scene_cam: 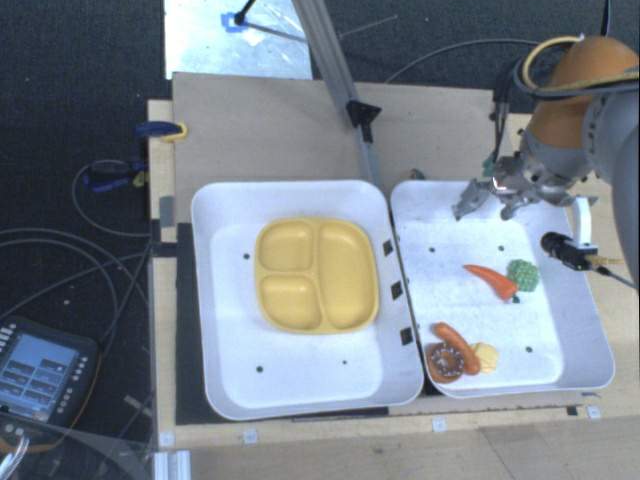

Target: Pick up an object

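Carrot [491,279] lies flush on the right bin [570,373], broccoli [522,274] touching; gripper [493,202], fingers apart above, risks skidding off or snagging both.

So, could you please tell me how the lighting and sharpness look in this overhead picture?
In the camera view the lighting is bright and even: the white bins are close to washed out, and shadows under the yellow plate and the carrot are faint. The gripper looks slightly soft, while the toy food stays reasonably sharp. A bright patch of floor glares at the top.
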You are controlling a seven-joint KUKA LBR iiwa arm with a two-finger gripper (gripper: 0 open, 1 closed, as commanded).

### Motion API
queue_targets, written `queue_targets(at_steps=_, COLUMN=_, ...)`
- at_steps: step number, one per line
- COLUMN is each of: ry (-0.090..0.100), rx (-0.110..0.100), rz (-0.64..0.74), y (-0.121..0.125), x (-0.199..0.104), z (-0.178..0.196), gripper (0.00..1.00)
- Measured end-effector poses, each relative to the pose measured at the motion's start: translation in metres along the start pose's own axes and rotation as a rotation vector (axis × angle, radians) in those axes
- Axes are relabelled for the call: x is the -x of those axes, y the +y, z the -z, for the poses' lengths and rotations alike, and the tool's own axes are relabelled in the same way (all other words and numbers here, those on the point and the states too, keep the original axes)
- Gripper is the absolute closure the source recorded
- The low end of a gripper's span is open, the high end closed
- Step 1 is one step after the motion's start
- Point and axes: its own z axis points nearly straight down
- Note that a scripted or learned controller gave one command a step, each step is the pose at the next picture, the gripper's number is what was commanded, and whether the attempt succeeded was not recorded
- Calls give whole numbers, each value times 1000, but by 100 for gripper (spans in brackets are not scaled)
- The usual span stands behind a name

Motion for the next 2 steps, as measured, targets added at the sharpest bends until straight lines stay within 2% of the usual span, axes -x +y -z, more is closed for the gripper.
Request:
queue_targets(at_steps=1, ry=0, rx=1, rz=1, y=0, x=0, z=-46, gripper=0)
queue_targets(at_steps=2, ry=-2, rx=9, rz=4, y=2, x=0, z=-31, gripper=100)
